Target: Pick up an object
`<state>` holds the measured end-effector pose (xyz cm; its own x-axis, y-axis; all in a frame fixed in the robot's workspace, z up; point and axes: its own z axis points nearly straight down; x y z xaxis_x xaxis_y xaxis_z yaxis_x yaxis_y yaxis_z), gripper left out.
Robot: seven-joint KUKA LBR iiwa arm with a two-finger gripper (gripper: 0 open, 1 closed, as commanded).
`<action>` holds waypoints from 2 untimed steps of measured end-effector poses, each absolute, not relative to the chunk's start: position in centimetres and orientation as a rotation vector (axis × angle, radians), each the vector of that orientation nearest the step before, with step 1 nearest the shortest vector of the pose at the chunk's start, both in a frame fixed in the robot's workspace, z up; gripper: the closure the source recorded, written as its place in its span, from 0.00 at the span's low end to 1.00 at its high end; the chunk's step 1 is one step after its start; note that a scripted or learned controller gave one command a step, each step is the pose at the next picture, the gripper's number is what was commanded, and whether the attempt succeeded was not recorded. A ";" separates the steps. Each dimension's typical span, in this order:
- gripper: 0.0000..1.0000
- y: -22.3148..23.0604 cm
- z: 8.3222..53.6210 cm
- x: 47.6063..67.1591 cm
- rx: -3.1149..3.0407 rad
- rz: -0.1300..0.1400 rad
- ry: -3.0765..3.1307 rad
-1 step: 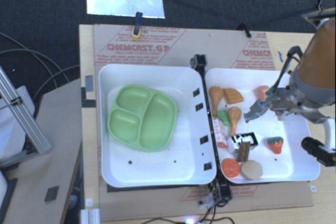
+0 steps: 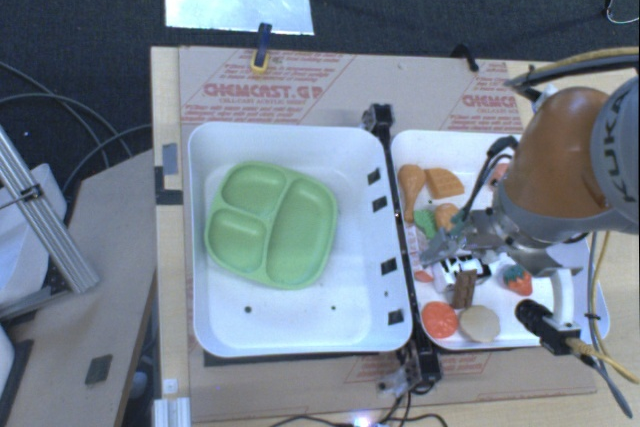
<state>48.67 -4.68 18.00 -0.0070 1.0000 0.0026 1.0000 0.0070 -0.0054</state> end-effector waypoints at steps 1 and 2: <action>0.00 1.0 18.5 57.3 -2.214 -0.011 -2.237; 0.00 -1.5 18.6 64.6 -2.221 -0.009 -2.232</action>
